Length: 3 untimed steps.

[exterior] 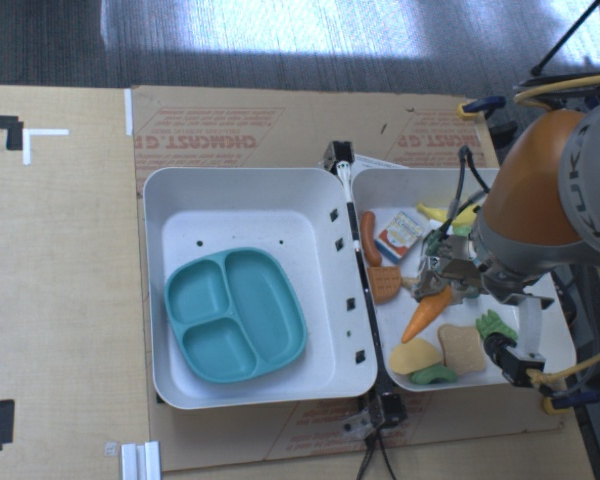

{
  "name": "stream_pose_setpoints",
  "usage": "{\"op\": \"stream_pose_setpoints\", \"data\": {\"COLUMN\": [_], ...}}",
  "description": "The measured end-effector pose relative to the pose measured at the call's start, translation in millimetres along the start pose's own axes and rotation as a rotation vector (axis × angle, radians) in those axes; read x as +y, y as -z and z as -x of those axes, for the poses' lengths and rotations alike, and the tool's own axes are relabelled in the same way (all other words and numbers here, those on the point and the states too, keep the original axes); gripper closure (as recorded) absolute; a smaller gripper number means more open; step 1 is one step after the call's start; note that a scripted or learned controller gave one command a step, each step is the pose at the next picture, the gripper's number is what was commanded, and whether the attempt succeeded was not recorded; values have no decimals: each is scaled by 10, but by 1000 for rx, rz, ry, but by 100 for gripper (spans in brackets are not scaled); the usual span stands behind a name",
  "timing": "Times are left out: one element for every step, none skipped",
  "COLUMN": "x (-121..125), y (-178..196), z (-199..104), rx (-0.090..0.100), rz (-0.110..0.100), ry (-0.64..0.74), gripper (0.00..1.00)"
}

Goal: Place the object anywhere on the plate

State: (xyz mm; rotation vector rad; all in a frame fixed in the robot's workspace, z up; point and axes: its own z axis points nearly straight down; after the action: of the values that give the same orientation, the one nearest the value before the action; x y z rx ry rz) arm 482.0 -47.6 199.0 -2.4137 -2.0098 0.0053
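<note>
A teal plate (235,313) with three compartments lies in the left bin (242,175), with nothing on it. My gripper (438,276) hangs low over the middle of the right bin (405,175), far from the plate. An orange toy carrot (424,318) lies slanted just below the gripper, its thick end right at the gripper's tip. The wrist hides whether the carrot is gripped. The grey and orange arm covers the right side of that bin.
Around the gripper in the right bin lie a red sausage (367,238), a brown cookie (385,283), a small white box (400,235), a banana (442,212), a yellow wedge (412,356), a bread slice (463,348) and green pieces (435,375). The divider between the bins carries black clips (352,268).
</note>
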Motion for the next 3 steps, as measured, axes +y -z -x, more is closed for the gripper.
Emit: {"op": "stream_pose_setpoints", "data": {"x": [871,174,-86], "y": [508,418,264], "z": [-282,-703,-1324], "rx": [-2,-2,0], "rz": [-1,-5,-3], "ry": [-172,-342,-382], "gripper": [100,100,100]}}
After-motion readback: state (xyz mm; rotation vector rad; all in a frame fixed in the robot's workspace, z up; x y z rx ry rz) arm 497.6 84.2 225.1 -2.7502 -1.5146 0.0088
